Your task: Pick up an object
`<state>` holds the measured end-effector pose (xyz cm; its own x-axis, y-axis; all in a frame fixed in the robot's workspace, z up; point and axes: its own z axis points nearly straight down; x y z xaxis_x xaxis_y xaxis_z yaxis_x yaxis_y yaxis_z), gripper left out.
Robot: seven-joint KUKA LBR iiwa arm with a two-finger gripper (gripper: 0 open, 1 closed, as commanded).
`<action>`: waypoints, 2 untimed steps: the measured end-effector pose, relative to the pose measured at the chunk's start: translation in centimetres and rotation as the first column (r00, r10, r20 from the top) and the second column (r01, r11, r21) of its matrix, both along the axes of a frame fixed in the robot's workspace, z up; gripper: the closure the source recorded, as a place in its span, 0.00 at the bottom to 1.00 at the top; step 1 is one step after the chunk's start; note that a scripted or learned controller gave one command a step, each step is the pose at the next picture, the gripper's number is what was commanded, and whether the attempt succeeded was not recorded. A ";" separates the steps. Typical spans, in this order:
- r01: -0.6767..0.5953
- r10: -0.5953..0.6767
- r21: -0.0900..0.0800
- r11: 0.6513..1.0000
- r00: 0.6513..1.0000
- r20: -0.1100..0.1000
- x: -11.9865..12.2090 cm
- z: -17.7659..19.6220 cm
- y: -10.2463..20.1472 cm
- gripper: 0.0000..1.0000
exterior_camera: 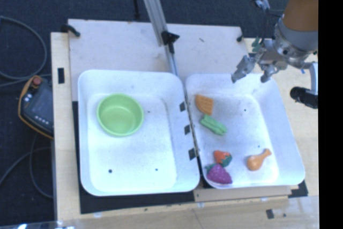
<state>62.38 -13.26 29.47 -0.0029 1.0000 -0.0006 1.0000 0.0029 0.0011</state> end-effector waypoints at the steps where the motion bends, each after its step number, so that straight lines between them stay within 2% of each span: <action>1: 0.000 0.000 0.000 1.000 1.000 0.000 0.0 0.0 0.0 0.00; 2: 0.003 -0.003 -0.001 1.000 1.000 -0.004 -0.3 -4.3 0.3 0.00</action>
<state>62.11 -12.98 25.18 0.0002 1.0000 -0.0019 1.0000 -0.0002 -0.0026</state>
